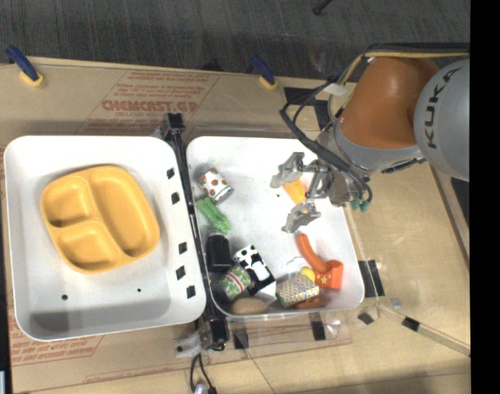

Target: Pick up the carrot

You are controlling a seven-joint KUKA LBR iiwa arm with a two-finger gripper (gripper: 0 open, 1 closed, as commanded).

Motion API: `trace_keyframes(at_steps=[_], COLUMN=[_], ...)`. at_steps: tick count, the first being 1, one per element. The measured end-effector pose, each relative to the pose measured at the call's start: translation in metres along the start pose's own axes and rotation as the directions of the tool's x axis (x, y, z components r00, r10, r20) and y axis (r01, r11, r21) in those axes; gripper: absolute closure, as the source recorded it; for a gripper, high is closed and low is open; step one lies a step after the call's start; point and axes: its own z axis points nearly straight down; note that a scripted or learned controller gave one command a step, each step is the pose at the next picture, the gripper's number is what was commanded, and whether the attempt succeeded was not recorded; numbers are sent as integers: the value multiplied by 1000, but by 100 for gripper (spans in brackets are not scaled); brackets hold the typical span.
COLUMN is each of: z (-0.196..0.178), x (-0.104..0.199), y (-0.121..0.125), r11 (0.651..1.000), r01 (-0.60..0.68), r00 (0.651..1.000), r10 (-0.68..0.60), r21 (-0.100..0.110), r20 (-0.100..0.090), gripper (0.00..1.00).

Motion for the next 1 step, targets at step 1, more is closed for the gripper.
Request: trace_keyframes(at_steps=[1], z=[112], x=[-42], y=[-44], r11=[996], r01=[88], r00=[996], r10=[-88], r21=[-1], r20=[1], gripper=[0])
